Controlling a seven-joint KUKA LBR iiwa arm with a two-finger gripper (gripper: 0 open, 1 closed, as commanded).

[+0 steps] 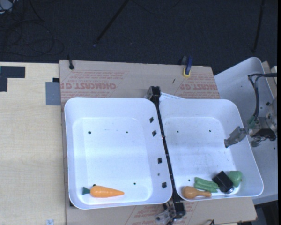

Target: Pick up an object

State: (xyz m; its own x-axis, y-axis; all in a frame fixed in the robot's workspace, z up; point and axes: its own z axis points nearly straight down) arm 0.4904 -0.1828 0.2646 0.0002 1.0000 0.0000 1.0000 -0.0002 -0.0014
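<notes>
We are seeing the gripper (236, 136) hanging over the right bin's (201, 108) right wall, its state unclear. A carrot (107, 191) is lying in the left bin (107, 106).

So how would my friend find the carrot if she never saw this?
Look at the left bin of the two white ones. In its near corner, by the front wall, lies the carrot: orange, pointed, with a dark green stub. It lies alone there; the other toys crowd the right bin.
</notes>
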